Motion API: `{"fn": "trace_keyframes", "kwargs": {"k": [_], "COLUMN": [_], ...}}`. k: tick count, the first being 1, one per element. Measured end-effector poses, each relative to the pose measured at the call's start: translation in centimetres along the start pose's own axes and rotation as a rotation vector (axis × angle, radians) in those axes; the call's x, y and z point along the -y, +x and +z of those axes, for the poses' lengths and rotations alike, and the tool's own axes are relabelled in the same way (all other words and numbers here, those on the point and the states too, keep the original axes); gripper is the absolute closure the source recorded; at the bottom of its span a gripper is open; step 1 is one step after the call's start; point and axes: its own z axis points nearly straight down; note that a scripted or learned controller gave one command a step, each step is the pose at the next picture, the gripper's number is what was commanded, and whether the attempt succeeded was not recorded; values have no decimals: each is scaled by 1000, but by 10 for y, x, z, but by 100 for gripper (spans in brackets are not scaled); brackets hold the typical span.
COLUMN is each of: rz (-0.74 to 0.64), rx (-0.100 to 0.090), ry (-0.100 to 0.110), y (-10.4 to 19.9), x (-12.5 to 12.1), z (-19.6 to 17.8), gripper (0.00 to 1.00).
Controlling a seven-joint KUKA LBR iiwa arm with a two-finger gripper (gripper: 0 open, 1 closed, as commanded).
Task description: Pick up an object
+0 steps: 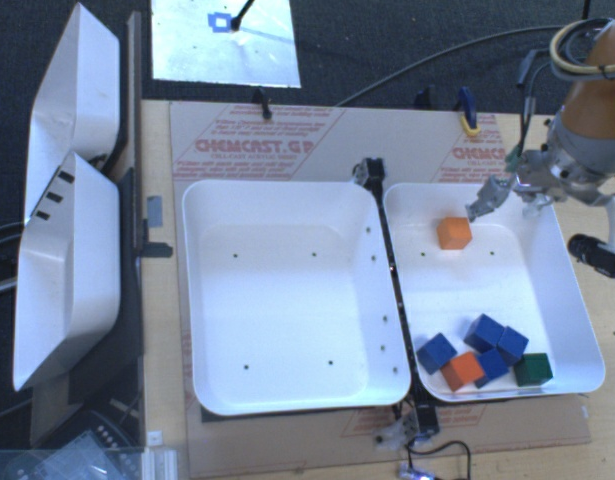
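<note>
1. Nearest the camera, a cluster of blocks sits at the front of the right bin (577, 308): a dark green cube (533, 369), three blue cubes (436, 351) (484, 331) (511, 344) and an orange cube (464, 370), touching or just beside one another.
2. A lone orange cube (453, 233) lies apart near the bin's back wall.
3. The gripper (484, 202) hangs just beside that cube, up and right of it; whether its pincer is wide or narrow I cannot tell.
4. The left bin (202, 268) adjoins the right one.
5. Stacked white trays (72, 218) lean at far left.
</note>
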Motion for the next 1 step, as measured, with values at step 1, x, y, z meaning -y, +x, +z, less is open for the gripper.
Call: {"fn": "trace_keyframes", "kwargs": {"k": [1], "rz": [2], "rx": [-2], "ry": [10], "y": [-23], "x": [-16], "z": [154], "gripper": [0]}}
